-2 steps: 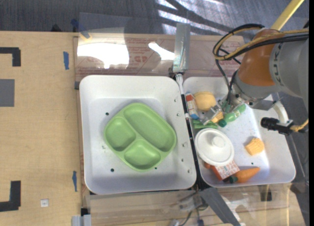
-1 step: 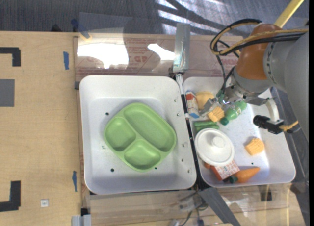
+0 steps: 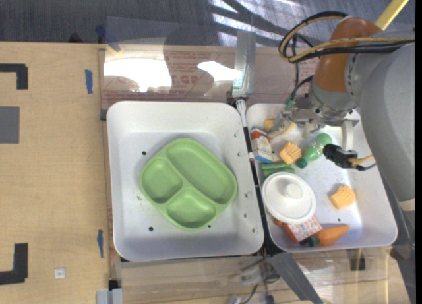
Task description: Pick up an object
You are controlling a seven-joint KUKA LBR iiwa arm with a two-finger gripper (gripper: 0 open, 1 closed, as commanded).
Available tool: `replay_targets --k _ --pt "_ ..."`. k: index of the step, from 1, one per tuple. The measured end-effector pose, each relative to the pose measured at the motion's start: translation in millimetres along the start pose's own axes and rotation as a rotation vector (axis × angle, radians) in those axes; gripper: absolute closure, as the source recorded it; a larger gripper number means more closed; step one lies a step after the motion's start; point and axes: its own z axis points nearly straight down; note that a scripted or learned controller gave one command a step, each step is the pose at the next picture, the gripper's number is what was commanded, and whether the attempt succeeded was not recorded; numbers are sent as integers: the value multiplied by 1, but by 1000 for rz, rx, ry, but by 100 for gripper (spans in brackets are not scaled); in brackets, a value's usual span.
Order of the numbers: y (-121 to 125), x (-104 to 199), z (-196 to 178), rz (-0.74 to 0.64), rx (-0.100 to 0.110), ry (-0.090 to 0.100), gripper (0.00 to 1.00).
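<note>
Wooden bench boards carry two shallow white bins side by side: the left bin [image 3: 125, 184] holds a green divided plate [image 3: 188, 182], and the right bin [image 3: 386, 220] is crowded with small toys around a white lidded bowl [image 3: 289, 196]. Above that bowl, at the bin's far end, the gripper [image 3: 304, 119] hangs over a green bottle [image 3: 312, 150] and a yellow block [image 3: 289, 153]; whether its jaws are apart or together I cannot tell. I judge this the approach step, nothing yet lifted, and the next move calls for a clean descent onto one toy.
</note>
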Motion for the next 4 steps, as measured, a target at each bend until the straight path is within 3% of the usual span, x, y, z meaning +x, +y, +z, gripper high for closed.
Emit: replay_targets --k 1,2,3,4 --pt "1 0 -12 -2 -3 -5 100" --pt "-60 -27 -54 -134 -3 -1 100" --pt "-47 33 -99 357 -2 1 100" --pt "-71 13 -83 426 4 -1 100"
